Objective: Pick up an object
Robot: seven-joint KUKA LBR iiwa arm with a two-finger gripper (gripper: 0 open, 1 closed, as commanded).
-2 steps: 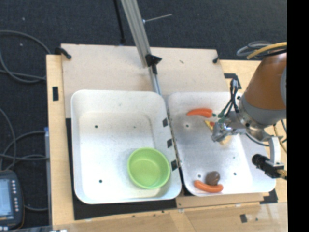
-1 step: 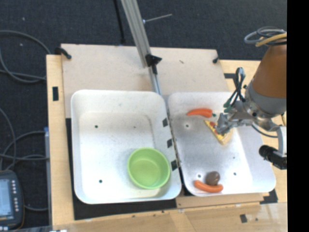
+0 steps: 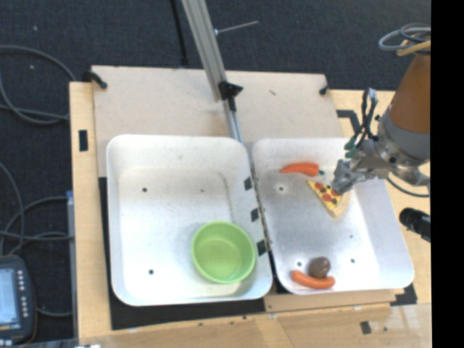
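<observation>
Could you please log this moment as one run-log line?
gripper: over pizza slice, right bin | grasp: unconfirmed | green bowl: left bin

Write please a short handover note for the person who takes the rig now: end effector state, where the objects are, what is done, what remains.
End effector: low over the right bin, at the upper edge of the pizza slice; the grip cannot be judged from this view.
Right bin: pizza slice on the floor; one orange sausage just to its upper left; another orange sausage near the front edge, with a brown round piece touching it.
Left bin: green bowl, near the front right corner.
Done: approach only; nothing looks lifted.
Left: grasp one object and raise it.
</observation>
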